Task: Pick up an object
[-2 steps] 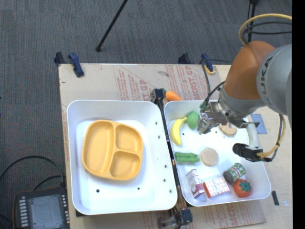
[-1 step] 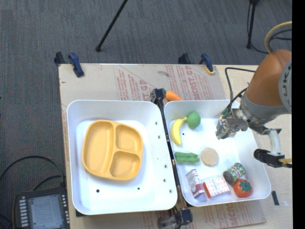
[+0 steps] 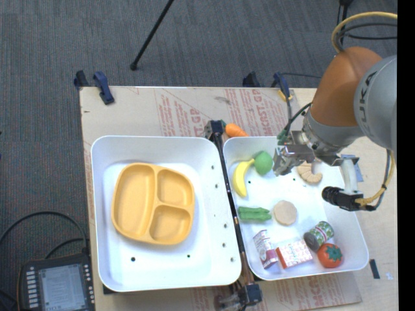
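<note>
My gripper point(image 3: 283, 165) hangs low over the back of the right bin point(image 3: 360, 238), just right of a green round fruit point(image 3: 262, 162). A yellow banana point(image 3: 241, 177) lies left of that fruit. A tan biscuit point(image 3: 312, 176) sits just right of the gripper. Nearer the front lie a green pepper point(image 3: 253, 213) and a round beige cookie point(image 3: 284, 212). Along the front are a small can point(image 3: 262, 245), a red and white box point(image 3: 295, 253), a green-labelled tin point(image 3: 319, 234) and a tomato point(image 3: 330, 255). I see nothing held by the gripper.
The left bin point(image 3: 104, 167) holds a yellow divided plate point(image 3: 154, 203). An orange carrot point(image 3: 235, 131) rests at the back edge between the bins. The arm's orange band point(image 3: 343, 92) looms over the right bin's back right corner. Blue clamps point(image 3: 102, 86) grip the bench's far edge.
</note>
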